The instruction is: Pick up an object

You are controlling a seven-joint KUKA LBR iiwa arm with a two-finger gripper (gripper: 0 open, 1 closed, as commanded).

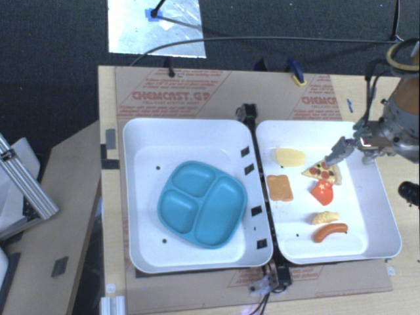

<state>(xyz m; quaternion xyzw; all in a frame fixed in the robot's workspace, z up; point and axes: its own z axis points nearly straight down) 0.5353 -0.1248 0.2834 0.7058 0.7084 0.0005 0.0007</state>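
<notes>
The grey arm (401,110) comes in from the right, its orange band high at the edge; the wrist bends low. The gripper (336,153) slants down and leftward.

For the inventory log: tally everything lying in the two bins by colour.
Blue: 1, divided plate
Yellow: 2, pale oval piece, small lumpy piece
Orange-brown: 1, toast slice
Red: 2, pepper-like piece, sausage
Multicoloured: 1, pizza slice
Total: 7
</notes>
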